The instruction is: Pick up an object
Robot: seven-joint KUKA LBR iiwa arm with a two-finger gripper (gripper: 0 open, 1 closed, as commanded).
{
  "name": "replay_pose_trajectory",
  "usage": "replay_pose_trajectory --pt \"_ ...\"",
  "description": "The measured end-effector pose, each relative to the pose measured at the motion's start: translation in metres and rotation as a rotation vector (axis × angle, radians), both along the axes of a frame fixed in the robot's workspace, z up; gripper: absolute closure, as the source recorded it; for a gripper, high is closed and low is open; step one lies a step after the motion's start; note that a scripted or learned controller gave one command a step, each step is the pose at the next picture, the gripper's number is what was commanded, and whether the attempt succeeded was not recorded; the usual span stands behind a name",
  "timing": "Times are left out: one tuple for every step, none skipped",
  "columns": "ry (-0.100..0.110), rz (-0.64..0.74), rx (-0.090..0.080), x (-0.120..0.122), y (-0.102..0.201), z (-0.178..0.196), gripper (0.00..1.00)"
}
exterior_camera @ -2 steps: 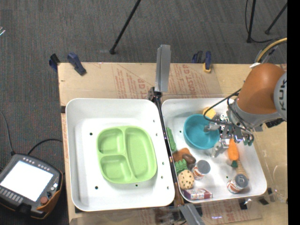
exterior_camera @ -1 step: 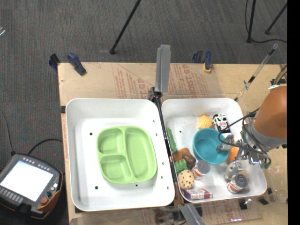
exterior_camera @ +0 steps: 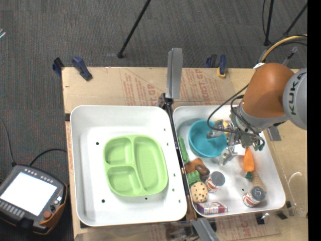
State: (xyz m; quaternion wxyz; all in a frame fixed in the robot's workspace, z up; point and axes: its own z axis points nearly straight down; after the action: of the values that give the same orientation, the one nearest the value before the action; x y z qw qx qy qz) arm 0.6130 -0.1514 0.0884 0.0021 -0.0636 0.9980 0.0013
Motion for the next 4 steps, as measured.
replay_pose_trajectory --pt "0.004 -0.009 -0.001 -0.045 -0.031 -0.001 0.00" --pt "-0.006 -0.006 0.001 -0.041 -0.028 0.012 1.00" --pt "-0.005 0.128 -0.005 -0.110 -0.020 0.003 1.00" --pt "0.002 0.129 -0.001 -0.112 -0.018 -0.001 0.00"
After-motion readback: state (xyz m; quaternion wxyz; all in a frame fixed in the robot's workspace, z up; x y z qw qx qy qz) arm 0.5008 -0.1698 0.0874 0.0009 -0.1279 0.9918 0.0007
